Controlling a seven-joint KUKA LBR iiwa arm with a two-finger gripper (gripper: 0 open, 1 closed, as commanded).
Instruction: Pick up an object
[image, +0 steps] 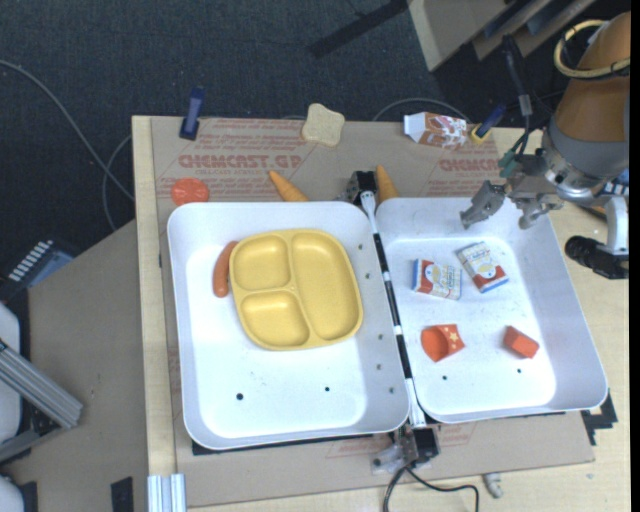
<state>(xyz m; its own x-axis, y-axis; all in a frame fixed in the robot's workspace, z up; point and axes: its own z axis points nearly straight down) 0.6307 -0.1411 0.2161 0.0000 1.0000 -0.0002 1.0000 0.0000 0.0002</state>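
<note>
Nothing is picked up yet: the gripper (508, 205) hovers with jaws spread and bare over the right bin's (570, 300) far edge, near the small carton (482, 266).

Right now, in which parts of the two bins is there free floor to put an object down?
Left bin: a wide bare strip along the near edge, below the yellow tray; the hot dog fills the tray's left side. Right bin: bare along the near edge, below the two orange pieces. Its middle is crowded by two cartons; the gripper hovers at the far edge.
</note>
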